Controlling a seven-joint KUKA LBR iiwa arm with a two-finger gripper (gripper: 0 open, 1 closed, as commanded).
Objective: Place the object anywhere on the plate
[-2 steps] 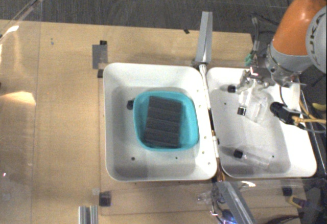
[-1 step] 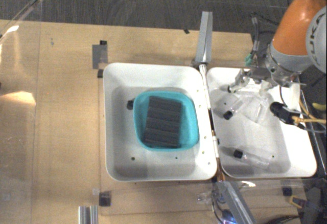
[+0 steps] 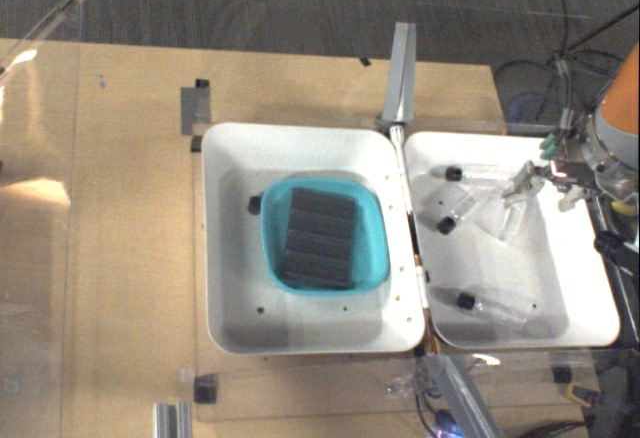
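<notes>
Two shallow white bins sit side by side on a tan wooden bench. The left bin, near the middle of the frame, holds a turquoise plate with rounded corners, and a dark grey ribbed block lies flat on that plate, well inside its rim. A small black object rests just beside the plate's left edge on the bin floor. The right bin contains several clear plastic vials with black caps: one near its upper left, one just below it, and one lying toward the lower part of the bin. The arm enters at the right edge of the frame, its orange band showing at the upper right, and the gripper hangs over the upper right part of the right bin, near the clear vials. Whether it is released or clenched cannot be told from this view, because the fingers blend with the transparent vials beneath them.
</notes>
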